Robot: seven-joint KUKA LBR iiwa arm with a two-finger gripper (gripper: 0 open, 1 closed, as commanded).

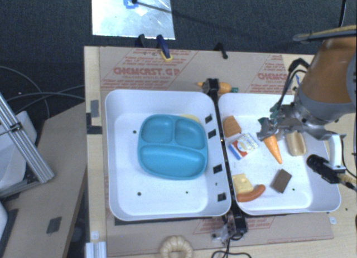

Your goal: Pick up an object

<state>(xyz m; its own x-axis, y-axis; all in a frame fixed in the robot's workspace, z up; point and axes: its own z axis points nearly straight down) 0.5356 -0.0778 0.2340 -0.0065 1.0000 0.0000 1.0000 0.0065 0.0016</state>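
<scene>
Orange plastic carrot [273,147] sits in the right white bin [321,204], tilted with its pointed tip toward the bin's front edge – the gripper [266,129] is right at its blunt top end. Honestly can't tell how the jaws stand, the dark hardware there is too cluttered to read, and I can't say whether the carrot is actually pinched or just touched.

Rest of the right bin: a tan bread-roll-looking toy [231,125] near the divider, a small white packet with red and blue print [242,145] just left of the carrot, a beige oblong piece [295,143] just right of it, a dark brown rectangular block [281,180] toward the front, and a yellow cheese-like chunk [241,183] touching a reddish-orange sausage [250,194] at the front left corner.

The left white bin [120,195] holds a blue plastic divided plate [172,146] with three compartments – something pale yellow peeks out behind its far edge, too hidden to identify.

Grey arm with the orange band [329,78] comes in from the right, over the bin. Both bins sit on a cardboard sheet with red print [184,67] on the bench.
</scene>
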